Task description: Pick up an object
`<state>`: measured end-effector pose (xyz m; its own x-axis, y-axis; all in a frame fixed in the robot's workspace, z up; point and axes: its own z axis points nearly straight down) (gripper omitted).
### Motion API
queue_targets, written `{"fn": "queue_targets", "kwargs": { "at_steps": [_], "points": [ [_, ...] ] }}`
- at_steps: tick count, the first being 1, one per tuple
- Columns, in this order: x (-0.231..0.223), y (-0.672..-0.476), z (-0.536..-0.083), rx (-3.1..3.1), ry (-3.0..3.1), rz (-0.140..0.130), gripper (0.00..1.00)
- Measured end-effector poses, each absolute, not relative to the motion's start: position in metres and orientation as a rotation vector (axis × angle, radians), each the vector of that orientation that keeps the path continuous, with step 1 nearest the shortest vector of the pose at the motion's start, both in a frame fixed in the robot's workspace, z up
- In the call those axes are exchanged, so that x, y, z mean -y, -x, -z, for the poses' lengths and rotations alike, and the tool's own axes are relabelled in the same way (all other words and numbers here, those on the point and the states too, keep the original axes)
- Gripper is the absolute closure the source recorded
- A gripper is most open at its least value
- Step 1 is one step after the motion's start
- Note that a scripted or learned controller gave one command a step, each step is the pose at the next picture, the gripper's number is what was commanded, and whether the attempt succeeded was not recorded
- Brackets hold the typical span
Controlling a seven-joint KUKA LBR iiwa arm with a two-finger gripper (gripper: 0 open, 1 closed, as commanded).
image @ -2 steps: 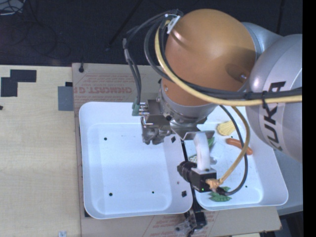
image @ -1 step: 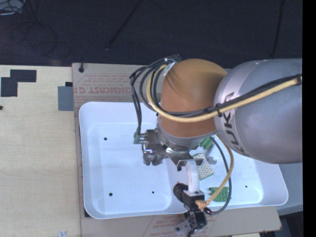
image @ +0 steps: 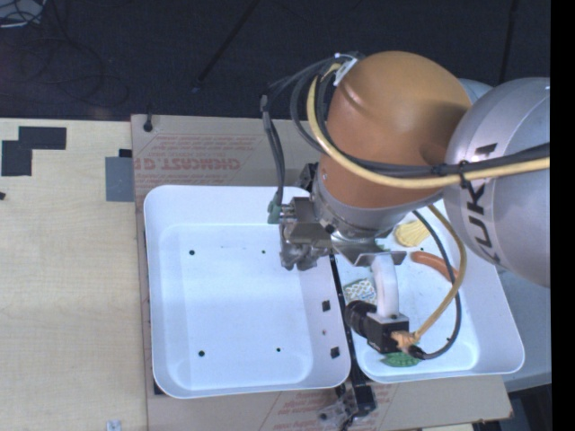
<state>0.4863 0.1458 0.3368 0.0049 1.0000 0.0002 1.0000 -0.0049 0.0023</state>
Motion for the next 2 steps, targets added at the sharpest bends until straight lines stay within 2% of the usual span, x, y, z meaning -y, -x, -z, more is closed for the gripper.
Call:
{"fn": "queue_targets", "kwargs": {
  "at_steps": [1, 2],
  "points": [
    [-0.0485, -0.4759, -0.3199, -2.211, -2.234, 0.011, 1.0],
    [-0.0531, -0.4762, -0.3296, -2.222, -2.228, 0.01, 1.0]
  ]
}}
